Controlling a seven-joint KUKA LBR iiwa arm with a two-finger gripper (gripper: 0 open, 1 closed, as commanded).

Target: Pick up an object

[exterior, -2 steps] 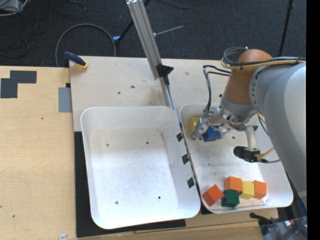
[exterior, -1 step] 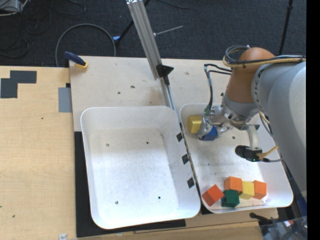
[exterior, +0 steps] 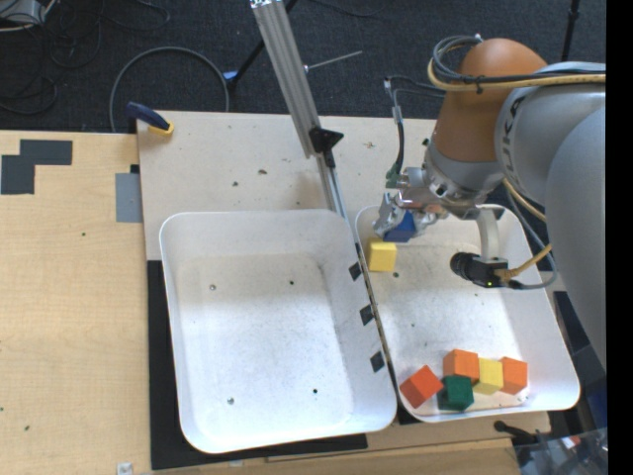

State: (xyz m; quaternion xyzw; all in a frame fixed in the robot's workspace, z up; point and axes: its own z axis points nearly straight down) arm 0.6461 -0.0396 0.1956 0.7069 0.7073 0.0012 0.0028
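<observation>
The gripper point(exterior: 399, 218) is seen closed on a blue block point(exterior: 401, 228), lifted above the right bin point(exterior: 554, 364). A yellow block point(exterior: 382, 256) lies just beneath, left behind; nearer, five blocks point(exterior: 465, 379) are clustered.

Grey arm point(exterior: 554, 137) reaching in, tool point(exterior: 398, 216) lowered
</observation>
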